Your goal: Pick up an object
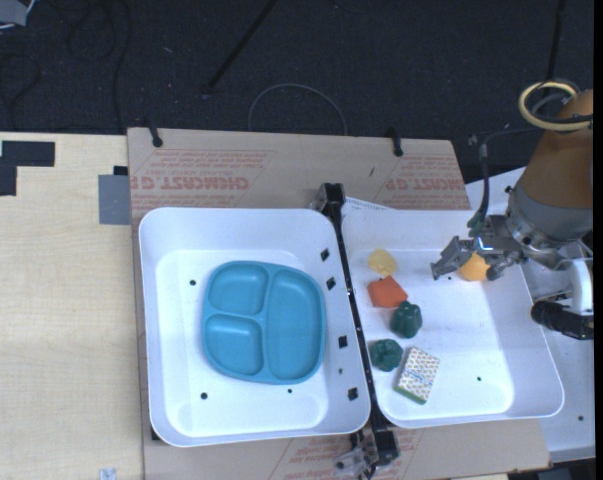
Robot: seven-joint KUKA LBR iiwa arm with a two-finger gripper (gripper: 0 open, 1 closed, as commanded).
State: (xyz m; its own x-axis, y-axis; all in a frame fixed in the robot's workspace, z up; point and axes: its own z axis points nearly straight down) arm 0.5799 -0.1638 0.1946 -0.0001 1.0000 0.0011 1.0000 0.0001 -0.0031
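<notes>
My gripper hangs over the upper right part of the right bin, its grey fingers on either side of a small orange-yellow object. The fingers are shut on this object, which looks slightly lifted off the bin floor. Left of the gripper in the same bin lie a pale yellow piece, an orange-red block, a dark green piece, a dark green round piece and a small patterned box.
The left bin holds a blue divided plate. A black divider rail runs between the bins. Both stand on a cardboard sheet on the pale bench. The arm's orange band rises at the right.
</notes>
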